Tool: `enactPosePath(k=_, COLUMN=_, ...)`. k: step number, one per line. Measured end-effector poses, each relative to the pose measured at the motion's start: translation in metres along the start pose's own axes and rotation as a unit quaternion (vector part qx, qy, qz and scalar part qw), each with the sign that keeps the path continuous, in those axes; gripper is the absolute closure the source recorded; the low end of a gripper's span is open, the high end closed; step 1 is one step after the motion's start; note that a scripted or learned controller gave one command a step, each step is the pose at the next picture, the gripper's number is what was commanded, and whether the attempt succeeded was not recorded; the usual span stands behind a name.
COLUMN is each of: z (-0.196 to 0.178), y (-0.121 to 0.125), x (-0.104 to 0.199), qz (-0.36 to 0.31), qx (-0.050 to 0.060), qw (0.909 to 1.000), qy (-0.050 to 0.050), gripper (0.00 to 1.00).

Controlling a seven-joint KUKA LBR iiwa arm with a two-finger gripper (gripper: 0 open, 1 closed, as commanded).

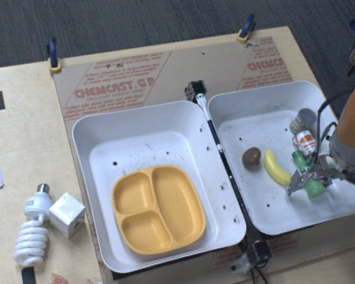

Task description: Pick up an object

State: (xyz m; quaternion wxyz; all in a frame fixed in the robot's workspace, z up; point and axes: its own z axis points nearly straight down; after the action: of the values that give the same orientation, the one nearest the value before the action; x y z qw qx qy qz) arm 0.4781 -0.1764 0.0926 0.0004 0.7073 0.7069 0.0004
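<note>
claw point(303, 181) low in the right bin point(281, 218), just right of the banana point(276, 167); i cannot tell its state. green bottle point(309, 176) lies against it, likely my target, kiwi point(252, 156) left of banana.

Yellow banana point(276, 167) lying flat, right bin point(253, 108), beside brown ball point(252, 156).
</note>
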Motion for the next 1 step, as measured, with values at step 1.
enactPosePath(k=1, z=-0.0099, y=0.0013, x=-0.0006, qz=0.001, qx=-0.001, qw=1.0, qy=0.0, gripper=1.0)
